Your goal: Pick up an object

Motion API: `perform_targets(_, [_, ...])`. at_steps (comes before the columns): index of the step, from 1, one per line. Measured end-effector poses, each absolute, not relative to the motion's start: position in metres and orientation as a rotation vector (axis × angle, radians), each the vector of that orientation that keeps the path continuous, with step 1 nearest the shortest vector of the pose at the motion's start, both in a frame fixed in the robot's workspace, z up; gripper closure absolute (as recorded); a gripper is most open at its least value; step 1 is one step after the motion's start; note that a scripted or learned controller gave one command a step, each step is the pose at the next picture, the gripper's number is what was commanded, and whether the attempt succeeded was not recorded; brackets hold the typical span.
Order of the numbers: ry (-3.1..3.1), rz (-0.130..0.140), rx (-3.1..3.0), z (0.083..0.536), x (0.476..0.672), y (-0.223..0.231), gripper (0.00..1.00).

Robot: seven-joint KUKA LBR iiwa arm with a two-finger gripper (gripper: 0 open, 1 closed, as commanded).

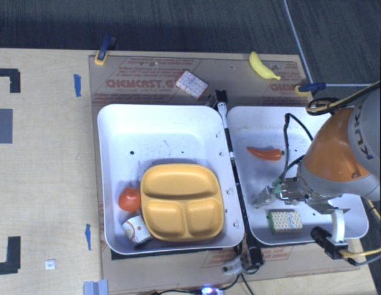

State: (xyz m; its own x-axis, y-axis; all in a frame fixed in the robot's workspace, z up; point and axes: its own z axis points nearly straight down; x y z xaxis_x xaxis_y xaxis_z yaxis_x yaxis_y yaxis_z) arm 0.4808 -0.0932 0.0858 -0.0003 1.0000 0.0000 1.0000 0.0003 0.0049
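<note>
Low over the right bin, the gripper hangs with fingers apart and gripping nothing, between the red chili pepper and the green-dotted sponge, apparently poised to grasp either.

Arm is reached in from the right, orange band uppermost, wrist angled down-left. Gripper is held low, metal fingers pointed left.

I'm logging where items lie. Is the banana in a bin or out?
Out. The banana lies on the brown board behind the right bin, past its far rim.
</note>
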Motion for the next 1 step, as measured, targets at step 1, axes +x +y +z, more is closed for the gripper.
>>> perform_targets(1, [2.22,0.006,2.218,0.0858,0.4808,-0.0939,0.0])
